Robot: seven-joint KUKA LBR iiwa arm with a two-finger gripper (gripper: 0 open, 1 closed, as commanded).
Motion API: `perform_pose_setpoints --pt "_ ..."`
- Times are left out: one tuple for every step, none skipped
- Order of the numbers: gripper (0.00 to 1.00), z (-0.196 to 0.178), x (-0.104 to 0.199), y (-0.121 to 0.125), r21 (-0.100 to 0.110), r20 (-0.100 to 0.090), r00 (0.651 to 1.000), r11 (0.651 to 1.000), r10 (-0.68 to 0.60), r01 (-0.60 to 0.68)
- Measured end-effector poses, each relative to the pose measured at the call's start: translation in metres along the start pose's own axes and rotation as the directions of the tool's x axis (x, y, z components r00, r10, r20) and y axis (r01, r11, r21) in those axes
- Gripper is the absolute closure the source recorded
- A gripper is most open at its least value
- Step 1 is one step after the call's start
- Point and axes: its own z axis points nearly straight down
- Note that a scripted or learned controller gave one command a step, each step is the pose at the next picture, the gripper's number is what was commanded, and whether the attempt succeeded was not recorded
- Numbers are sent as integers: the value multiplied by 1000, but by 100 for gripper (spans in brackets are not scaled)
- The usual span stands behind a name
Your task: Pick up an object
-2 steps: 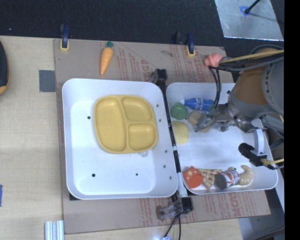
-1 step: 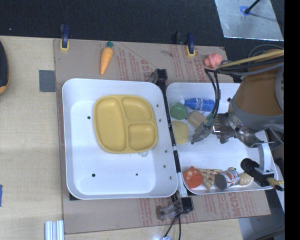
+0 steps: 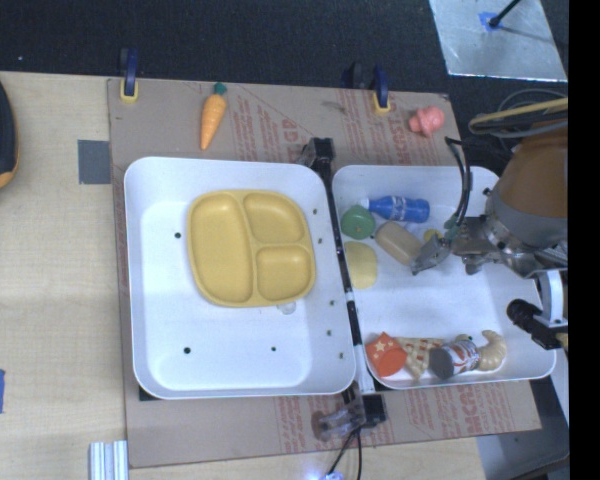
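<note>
Flanking cardboard mat (image 3: 280,128): wooden bench (image 3: 50,268)

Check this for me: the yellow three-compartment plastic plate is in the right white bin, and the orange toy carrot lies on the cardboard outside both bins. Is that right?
One thing is off. The camera view shows the yellow three-compartment plastic plate in the left white bin, not the right one. The rest holds: the orange toy carrot lies on the brown cardboard outside both bins, above the left bin.
</note>
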Motion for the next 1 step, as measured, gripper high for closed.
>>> perform_pose_setpoints --pt "0 54 55 81 0 -3 1000 1000 -11 11"
